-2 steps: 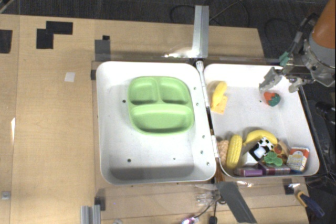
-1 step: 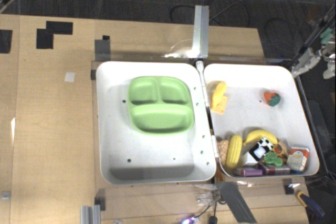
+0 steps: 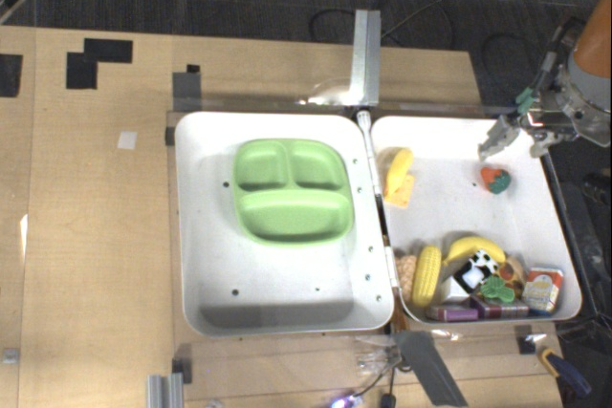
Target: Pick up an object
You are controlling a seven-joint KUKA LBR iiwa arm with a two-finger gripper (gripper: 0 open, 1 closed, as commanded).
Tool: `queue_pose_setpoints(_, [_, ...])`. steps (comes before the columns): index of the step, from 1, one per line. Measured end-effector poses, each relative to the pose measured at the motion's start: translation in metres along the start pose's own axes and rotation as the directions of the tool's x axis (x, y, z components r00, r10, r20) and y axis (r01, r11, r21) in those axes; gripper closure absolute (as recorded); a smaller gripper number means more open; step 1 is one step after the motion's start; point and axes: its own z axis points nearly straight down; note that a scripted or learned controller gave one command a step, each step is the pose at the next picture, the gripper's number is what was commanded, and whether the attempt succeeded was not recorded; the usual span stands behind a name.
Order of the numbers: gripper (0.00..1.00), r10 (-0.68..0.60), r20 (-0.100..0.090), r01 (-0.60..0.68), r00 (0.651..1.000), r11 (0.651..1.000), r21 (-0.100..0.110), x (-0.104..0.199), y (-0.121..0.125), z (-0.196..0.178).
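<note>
The wooden bench carries two shallow white bins side by side. The left bin holds a green divided tray, lying flat near the bin's middle, its three compartments bare. The right bin holds the small objects.

The grey arm reaches in from the right edge, with its orange band showing at the upper right corner. Its gripper hangs over the far right corner of the right bin, the two fingers spread apart with nothing between them.

Just below and slightly left of the gripper lies a small orange and green toy, apart from the fingertips; it is perhaps a carrot or strawberry, too small to tell. Against the bin's left wall near the far end lies a yellow piece, elongated and tilted.

Along the near wall sits a crowded heap: a corn cob upright at the left, a banana curving over the top, a black and white object beneath it, a purple marker lying along the wall, and a small red and white carton at the right corner.
</note>
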Motion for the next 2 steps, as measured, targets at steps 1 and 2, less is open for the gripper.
queue_pose_setpoints(1, [0.00, 0.000, 0.000, 0.000, 1.000, 1.000, -0.001, 0.000, 0.000, -0.001])
queue_pose_setpoints(2, [0.00, -0.027, 0.000, 0.027, 1.000, 1.000, 0.000, 0.007, 0.057, 0.090])
